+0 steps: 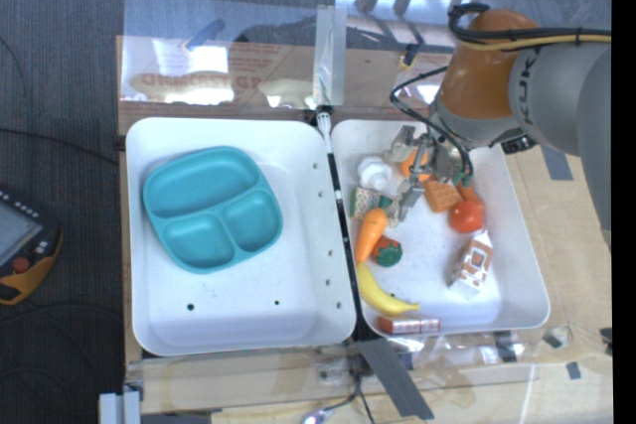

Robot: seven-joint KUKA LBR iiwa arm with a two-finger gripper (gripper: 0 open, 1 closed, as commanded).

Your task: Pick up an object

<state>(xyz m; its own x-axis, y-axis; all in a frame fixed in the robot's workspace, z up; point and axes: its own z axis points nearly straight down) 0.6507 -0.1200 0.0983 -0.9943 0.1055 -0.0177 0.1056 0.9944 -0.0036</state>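
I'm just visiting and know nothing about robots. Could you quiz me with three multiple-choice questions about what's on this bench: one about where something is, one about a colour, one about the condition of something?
1. Where does the teal divided tray lie?
A. In the left bin
B. In the right bin
C. On the carpet

2. What colour is the banana in the right bin?
A. Blue
B. Yellow
C. Black

3. How does the carrot lie?
A. Standing inside the teal tray
B. Hanging in the air above the bins
C. Resting on the bin floor, beside the dividing wall

Answers:
1. A, the tray sits on the floor of the left bin.
2. B, the curved fruit near the bin's front edge is plainly yellow.
3. C, the carrot lies tilted on the white floor, below the end effector that hangs over the toy pile.
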